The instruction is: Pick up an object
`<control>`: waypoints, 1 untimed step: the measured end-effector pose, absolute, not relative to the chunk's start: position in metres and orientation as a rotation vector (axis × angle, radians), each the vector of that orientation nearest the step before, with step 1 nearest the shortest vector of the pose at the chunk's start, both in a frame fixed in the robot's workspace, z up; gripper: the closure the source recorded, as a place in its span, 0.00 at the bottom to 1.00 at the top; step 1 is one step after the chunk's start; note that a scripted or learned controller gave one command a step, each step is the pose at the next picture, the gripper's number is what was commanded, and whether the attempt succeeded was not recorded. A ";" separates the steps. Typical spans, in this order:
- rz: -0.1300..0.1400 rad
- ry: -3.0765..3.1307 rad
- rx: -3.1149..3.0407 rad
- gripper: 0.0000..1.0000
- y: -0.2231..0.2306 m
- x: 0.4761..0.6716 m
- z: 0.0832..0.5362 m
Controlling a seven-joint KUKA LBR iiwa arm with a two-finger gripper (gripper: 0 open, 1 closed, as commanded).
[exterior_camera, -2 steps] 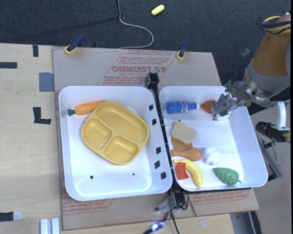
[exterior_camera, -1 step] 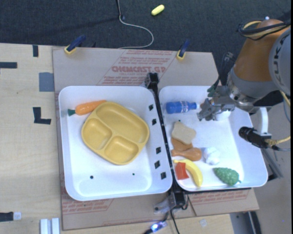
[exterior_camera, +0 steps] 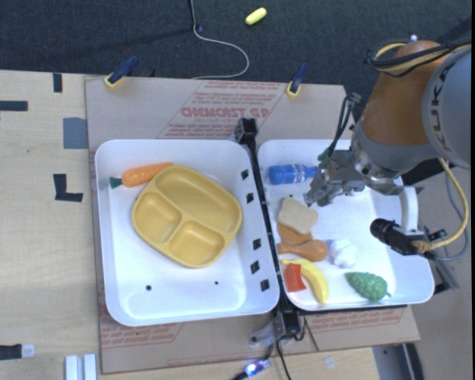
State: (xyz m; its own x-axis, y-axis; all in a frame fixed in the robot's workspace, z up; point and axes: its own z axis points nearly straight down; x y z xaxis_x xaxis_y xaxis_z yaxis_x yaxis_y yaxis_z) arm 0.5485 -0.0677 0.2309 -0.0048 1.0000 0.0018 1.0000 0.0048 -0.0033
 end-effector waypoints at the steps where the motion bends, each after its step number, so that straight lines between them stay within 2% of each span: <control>1: 0.002 -2.222 -2.219 1.00 -0.083 0.549 0.231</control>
